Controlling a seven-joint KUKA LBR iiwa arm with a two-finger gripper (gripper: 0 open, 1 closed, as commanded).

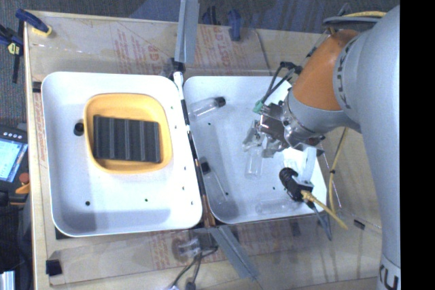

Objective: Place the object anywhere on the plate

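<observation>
A yellow plate lies in the left bin, and a dark grey ridged block rests on its middle. My gripper hangs over the middle of the right bin, well to the right of the plate. A clear tube stands or lies directly under the gripper; whether it is touched is unclear. Another clear tube with a black cap lies at the right bin's far left corner.
A small dark thing sits in the left bin, left of the plate. A faint clear tube lies near the right bin's front edge. A small dark bit sits by the wall between the bins. The arm covers the right bin's right side.
</observation>
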